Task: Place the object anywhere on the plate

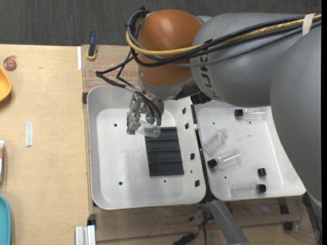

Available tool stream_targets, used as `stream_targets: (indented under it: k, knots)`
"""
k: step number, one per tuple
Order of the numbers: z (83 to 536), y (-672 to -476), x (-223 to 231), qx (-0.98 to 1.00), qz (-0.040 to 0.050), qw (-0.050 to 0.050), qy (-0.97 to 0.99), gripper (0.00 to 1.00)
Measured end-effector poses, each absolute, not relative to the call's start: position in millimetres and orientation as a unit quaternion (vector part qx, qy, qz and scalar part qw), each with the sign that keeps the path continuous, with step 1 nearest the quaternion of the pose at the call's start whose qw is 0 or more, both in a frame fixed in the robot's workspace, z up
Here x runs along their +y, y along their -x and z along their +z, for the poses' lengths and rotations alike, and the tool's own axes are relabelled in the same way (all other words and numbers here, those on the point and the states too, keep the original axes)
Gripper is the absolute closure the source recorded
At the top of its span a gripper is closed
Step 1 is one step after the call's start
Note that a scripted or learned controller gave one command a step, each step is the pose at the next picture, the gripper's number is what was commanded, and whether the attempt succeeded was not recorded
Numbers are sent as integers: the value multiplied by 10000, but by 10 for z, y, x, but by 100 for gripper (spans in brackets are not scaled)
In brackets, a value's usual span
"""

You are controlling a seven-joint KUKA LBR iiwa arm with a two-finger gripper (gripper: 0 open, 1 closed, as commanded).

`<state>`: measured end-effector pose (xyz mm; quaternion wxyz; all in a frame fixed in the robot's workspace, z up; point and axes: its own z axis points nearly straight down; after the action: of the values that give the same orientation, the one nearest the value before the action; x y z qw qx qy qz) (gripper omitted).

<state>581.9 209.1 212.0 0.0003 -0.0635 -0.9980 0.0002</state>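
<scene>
Your gripper [144,124] hangs over the top edge of the dark plate [165,152] in the left bin [107,152], clenched on a clear vial [152,131]. Ease it toward the plate's middle, lower until it touches, then let go.

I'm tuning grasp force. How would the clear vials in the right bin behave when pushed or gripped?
The clear vial in the right bin is cylindrical and lies on its side, so it would likely roll. Transparent walls suggest smooth, slippery, possibly fragile plastic or glass. It looks empty, so probably light.
</scene>
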Motion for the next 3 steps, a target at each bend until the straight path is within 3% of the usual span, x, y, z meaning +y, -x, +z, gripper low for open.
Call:
stream_targets:
  k: [1,2,3]
  knots:
    - [2621,-5363,2280,-9991,-4,-9,-414,100]
    - [2643,-5125,2248,-9838,-4,-4,-1793,100]
    - [2642,-5125,2247,-9838,-5,-4,-1794,0]
